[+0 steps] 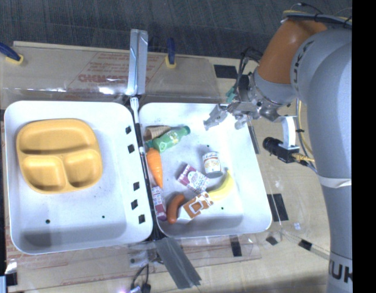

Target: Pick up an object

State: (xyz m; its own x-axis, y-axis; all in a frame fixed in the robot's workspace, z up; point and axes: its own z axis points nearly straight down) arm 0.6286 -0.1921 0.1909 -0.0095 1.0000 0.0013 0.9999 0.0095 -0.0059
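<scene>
My gripper point(227, 119) hangs over the back right part of the right bin point(249, 215), open with nothing between its fingers point(212, 121). Below it in the bin lie a green bottle point(168, 139), an orange carrot point(154, 166), a small jar point(211, 162), a yellow banana point(222, 187), a brown sausage point(174, 206), a purple and white packet point(192, 177) and an orange and white carton point(197, 206). The jar is the nearest of them, a little in front of the gripper.
The left bin point(29, 237) holds a yellow divided tray point(58, 153). A metal divider point(138, 60) stands upright behind the seam between the bins. The arm's grey body point(325, 102) covers the bench to the right.
</scene>
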